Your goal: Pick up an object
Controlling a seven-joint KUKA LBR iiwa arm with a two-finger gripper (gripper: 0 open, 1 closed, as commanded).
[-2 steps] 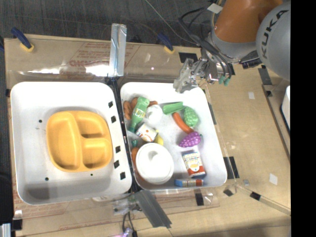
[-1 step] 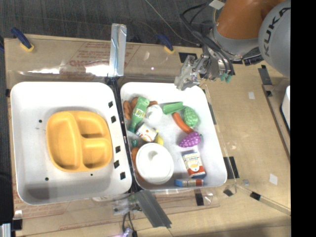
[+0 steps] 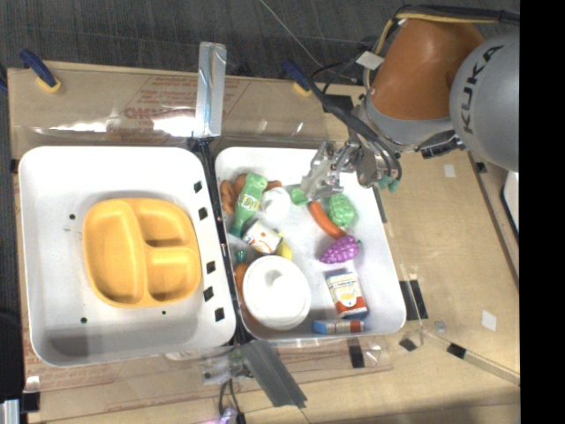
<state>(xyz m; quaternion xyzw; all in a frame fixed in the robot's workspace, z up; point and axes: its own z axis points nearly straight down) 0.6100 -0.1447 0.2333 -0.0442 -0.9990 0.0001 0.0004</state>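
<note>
The metal two-finger gripper (image 3: 320, 177) hovers at the right bin's upper middle, fingers apart and empty; the orange plastic carrot (image 3: 325, 221) lies just below-right, slanting toward lower right.

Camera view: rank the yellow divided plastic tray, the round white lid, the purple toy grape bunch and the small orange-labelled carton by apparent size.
1. Yellow divided plastic tray
2. Round white lid
3. Purple toy grape bunch and small orange-labelled carton: too alike to rank.
</note>
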